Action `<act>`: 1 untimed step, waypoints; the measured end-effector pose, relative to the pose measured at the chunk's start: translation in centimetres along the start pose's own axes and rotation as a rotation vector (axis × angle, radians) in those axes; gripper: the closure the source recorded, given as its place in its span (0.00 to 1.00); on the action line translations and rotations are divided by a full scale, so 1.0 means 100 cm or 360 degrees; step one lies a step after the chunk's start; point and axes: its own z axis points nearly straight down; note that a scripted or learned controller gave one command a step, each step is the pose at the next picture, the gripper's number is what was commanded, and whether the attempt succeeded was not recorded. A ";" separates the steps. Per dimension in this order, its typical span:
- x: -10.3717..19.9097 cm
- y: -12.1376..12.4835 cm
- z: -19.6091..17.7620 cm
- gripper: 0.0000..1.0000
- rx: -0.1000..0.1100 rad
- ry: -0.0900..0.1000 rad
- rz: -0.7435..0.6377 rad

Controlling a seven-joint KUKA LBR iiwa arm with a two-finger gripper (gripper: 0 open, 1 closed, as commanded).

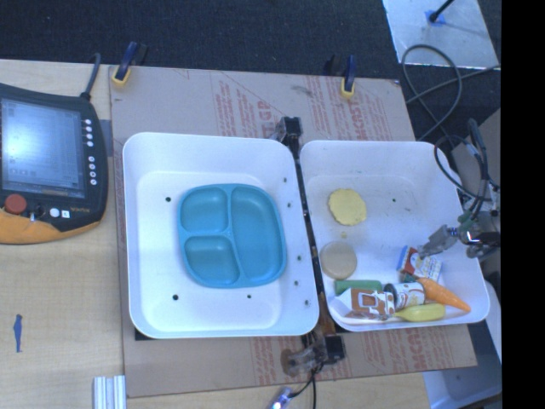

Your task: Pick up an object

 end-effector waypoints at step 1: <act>0.011 0.043 0.103 0.00 0.0003 0.0000 -0.0004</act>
